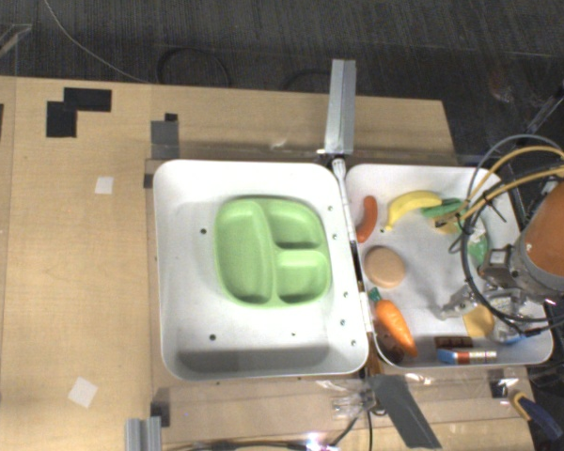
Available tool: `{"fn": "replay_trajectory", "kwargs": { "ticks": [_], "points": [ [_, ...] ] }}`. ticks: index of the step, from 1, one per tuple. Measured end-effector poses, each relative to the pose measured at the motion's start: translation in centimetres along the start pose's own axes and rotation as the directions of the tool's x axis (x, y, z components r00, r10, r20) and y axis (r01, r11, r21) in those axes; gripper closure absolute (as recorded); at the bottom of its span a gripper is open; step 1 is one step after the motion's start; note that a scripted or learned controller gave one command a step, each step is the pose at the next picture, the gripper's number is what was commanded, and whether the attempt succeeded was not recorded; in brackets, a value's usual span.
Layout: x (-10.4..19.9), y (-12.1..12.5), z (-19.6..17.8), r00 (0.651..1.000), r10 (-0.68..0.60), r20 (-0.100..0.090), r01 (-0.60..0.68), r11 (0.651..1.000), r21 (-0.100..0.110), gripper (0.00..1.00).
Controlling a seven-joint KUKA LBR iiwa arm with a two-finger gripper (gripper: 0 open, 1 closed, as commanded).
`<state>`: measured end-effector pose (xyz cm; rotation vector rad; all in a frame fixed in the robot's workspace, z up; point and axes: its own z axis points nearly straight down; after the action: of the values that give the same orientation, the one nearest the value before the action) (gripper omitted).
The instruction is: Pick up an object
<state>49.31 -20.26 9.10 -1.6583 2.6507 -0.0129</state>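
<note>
The right bin [423, 181] holds a yellow banana [411, 205], a red-brown sausage [367, 217], a round tan bun [386, 267], an orange carrot [394, 325] at the front left corner and a dark stick with a red end [465, 354] along the front wall. A small yellow piece [479, 322] lies near the front right. My gripper [477, 303] hangs low over the right side of this bin, just above that yellow piece, with cables looping around it. The arm's orange band [555, 238] sits at the view's right edge.
The left bin [183, 280] holds a light green divided plate [271, 250]. A small green item [444, 210] lies beside the banana's tip. A metal post [339, 106] stands behind the seam between the bins. Wooden bench surrounds both bins.
</note>
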Motion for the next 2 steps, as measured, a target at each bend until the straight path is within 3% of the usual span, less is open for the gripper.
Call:
{"fn": "replay_trajectory", "kwargs": {
  "ticks": [1, 2],
  "points": [
    [-0.5, 0.2, 0.0, 0.874, -0.485, 0.006, 0.485, 0.874, -0.003, 0.00],
    [-2.5, 1.1, -0.1, 0.665, -0.747, -0.008, 0.747, 0.665, 0.003, 0.00]
  ]
}}
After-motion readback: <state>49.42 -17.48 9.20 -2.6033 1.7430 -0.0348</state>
